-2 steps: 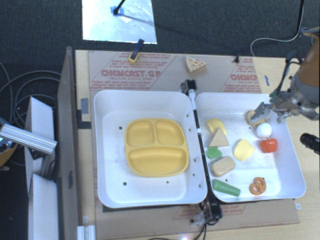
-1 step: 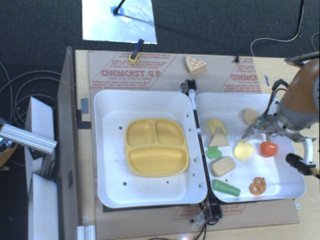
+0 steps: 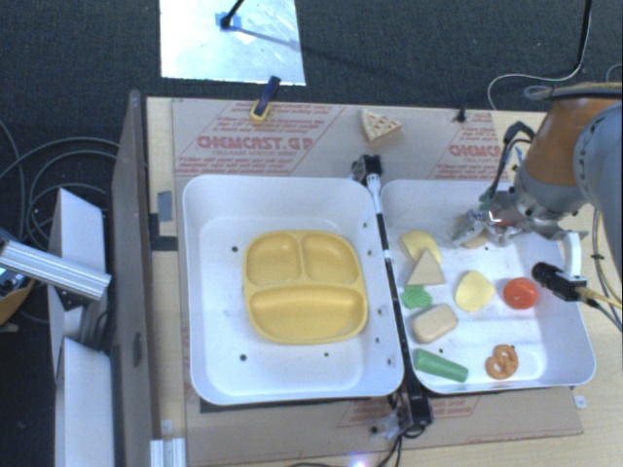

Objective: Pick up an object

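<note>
The right bin point(image 3: 574, 353) holds several toy foods: a yellow piece point(image 3: 419, 243), a tan wedge point(image 3: 425, 269), a small green piece point(image 3: 417, 297), a yellow lemon-like piece point(image 3: 474, 291), a red tomato point(image 3: 519, 293), a tan bread roll point(image 3: 434, 322), a green cucumber point(image 3: 440, 365) and a pretzel point(image 3: 502, 361). My gripper point(image 3: 483, 226) hangs low over the back of this bin, right of the yellow piece and above the lemon-like piece. A small pale scrap point(image 3: 475, 240) lies just under it. Nothing is visibly lifted.
The left bin point(image 3: 209, 261) carries a yellow divided plate point(image 3: 304, 285). A cheese wedge point(image 3: 381, 125) lies on the board behind the bins. The arm's orange band point(image 3: 574, 139) and a black cable plug point(image 3: 553, 280) hang over the right bin's right side.
</note>
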Available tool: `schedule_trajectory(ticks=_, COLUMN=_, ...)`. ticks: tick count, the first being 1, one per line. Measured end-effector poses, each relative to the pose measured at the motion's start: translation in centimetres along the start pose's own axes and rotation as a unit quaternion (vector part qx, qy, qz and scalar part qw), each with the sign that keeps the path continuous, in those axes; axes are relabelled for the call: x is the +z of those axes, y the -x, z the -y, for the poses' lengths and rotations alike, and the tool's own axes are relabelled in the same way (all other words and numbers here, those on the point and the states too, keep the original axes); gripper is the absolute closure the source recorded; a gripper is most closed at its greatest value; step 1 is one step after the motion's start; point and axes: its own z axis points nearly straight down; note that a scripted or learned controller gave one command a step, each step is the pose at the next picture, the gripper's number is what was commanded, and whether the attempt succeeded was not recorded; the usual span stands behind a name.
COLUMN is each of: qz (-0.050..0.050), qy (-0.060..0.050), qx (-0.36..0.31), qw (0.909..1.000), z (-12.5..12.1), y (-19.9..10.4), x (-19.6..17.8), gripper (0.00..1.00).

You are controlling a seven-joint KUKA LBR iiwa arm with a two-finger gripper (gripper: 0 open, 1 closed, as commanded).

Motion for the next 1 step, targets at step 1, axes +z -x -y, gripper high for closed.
schedule_trajectory(ticks=1, qz=0.001, qy=0.003, qx=0.002, qw=1.0, z=4.12, y=0.63, x=-0.07, gripper=0.0)
